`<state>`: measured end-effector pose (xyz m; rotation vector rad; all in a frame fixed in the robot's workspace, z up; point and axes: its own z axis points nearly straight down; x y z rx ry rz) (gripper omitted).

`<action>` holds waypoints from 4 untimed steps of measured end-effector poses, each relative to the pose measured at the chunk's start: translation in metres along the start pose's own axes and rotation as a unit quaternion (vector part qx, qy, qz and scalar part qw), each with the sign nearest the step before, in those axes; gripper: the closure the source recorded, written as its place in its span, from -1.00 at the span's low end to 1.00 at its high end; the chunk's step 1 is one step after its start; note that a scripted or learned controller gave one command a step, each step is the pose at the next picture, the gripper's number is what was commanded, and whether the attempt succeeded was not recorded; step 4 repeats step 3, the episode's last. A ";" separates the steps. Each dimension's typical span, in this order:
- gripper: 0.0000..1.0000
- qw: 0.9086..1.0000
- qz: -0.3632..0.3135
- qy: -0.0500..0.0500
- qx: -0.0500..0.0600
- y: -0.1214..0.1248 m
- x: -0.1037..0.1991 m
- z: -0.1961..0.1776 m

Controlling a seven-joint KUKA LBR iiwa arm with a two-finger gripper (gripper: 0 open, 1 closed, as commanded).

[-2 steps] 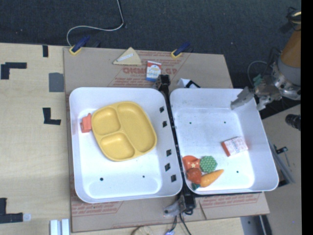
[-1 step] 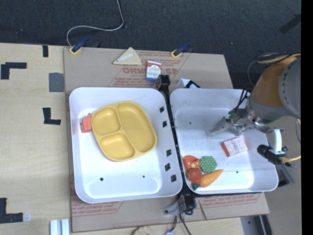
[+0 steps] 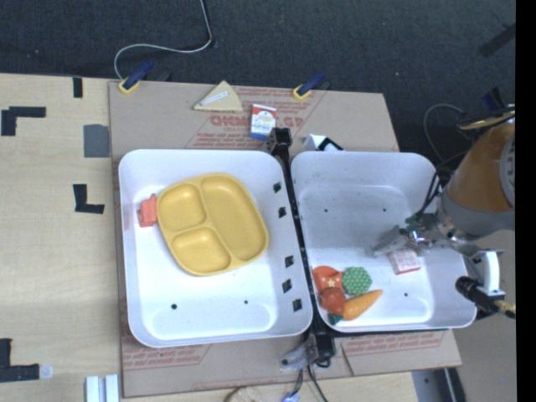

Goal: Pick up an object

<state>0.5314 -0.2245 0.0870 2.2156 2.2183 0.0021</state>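
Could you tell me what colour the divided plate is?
Yellow; the three-compartment plastic plate shows best in the camera view.

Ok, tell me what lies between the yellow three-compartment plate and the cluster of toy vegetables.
In the camera view: bare white bin floor, then the black clips joining both bins.

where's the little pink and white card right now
In the camera view, the small pink and white card lies on the floor of the right white bin, just below the gripper and up-right of the toy vegetable pile.
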 end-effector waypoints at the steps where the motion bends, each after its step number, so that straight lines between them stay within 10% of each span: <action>1: 1.00 1.000 0.000 -0.002 -0.001 0.001 -0.001 -0.010; 2: 1.00 1.000 -0.001 0.002 0.000 0.017 0.094 0.000; 3: 1.00 1.000 -0.001 0.002 0.002 0.043 0.173 -0.098; 4: 1.00 1.000 -0.001 0.002 0.002 0.043 0.173 -0.098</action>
